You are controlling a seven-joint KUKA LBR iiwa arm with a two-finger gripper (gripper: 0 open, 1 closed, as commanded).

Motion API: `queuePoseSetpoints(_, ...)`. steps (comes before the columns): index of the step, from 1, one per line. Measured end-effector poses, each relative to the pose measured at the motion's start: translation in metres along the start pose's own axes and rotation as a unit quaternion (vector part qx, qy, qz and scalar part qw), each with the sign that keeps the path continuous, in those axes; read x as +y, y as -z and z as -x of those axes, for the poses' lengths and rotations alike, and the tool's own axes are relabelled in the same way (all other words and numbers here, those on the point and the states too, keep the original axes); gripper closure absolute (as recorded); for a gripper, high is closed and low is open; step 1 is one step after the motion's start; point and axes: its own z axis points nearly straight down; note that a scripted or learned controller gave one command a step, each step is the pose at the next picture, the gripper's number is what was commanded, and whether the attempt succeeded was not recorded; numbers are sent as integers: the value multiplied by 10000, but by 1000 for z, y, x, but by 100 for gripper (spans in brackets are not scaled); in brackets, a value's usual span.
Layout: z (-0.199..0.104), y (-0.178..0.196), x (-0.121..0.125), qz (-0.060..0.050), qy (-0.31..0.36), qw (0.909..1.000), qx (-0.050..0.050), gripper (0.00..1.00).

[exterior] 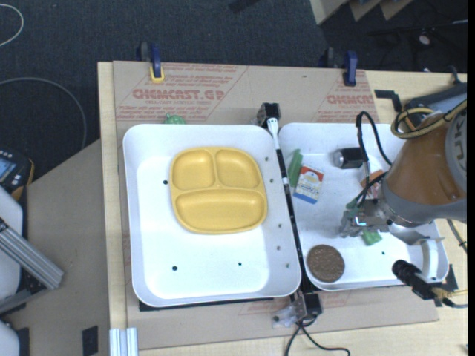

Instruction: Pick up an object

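Down in the right bin (326,136), the gripper (356,227) hovers low over a green object (371,236), with a brown disc (325,262) at about seven o'clock. Whether the fingers are open or closed cannot be told. Likely risk: they close off-centre, and the small green piece slips or is nudged against the bin wall.

Yellow divided plate (218,189) in left bin (148,273); arm (423,176) over right bin (312,136).

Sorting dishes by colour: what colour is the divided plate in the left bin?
Yellow. The divided plate shows plainly in the camera view.
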Motion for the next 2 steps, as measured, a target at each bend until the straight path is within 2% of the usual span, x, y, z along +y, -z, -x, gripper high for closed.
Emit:
queuePoseSetpoints(1, -47, 230, -4, 79, 45, 10000, 6, 100)
queuePoseSetpoints(2, 40, 220, -6, 0, -21, 10000, -15, 100)
